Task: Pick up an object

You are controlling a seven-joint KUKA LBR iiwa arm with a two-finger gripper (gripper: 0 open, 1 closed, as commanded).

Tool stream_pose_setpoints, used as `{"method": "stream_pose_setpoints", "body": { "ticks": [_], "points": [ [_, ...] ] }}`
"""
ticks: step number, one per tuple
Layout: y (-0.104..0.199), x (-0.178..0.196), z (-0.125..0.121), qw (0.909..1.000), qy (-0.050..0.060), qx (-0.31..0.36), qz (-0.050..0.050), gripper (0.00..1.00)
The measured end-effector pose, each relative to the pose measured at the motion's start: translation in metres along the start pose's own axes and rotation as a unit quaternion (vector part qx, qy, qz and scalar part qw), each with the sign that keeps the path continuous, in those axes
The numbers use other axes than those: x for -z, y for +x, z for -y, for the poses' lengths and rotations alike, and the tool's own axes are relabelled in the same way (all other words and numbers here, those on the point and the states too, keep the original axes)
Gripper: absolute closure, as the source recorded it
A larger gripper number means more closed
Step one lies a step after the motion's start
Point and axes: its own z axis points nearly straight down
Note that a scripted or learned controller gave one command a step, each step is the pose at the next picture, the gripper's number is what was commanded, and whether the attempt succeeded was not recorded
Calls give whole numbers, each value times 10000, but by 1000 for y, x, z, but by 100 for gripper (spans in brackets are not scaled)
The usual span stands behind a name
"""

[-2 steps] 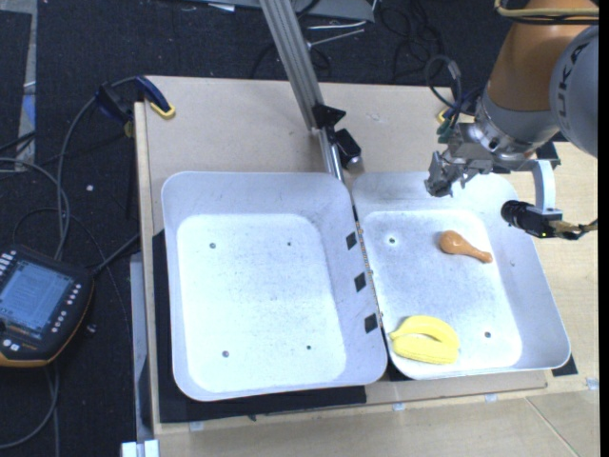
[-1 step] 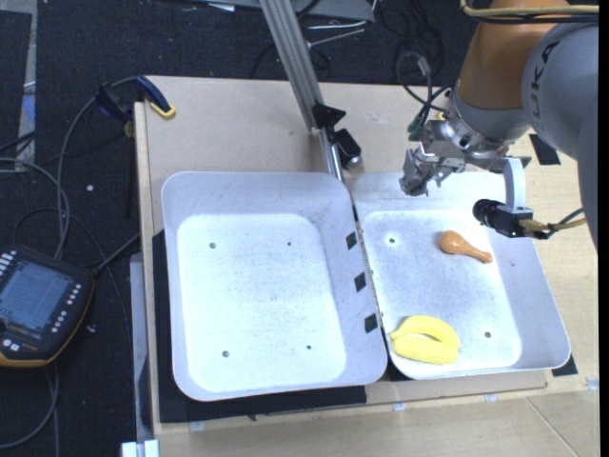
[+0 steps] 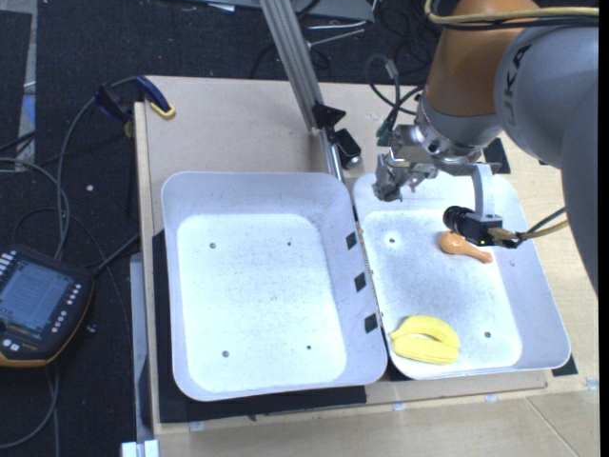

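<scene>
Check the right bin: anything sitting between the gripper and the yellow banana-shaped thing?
Nothing visible blocks it. The gripper is at the far left corner of the right white bin; the yellow banana-shaped object lies at the near edge, with bare bin floor between. The small orange object lies off to the right, clear of that line.

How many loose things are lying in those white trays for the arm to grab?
2, both in the right bin: a yellow banana near its front edge, and a small orange object farther back, beside a black part of the arm's tool. The arm may hide more.
</scene>
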Motion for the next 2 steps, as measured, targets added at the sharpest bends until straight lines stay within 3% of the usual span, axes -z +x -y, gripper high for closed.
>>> {"method": "stream_pose_setpoints", "body": {
  "ticks": [2],
  "points": [
    [98,1,14,10000,0,0,-1,100]
  ]
}}
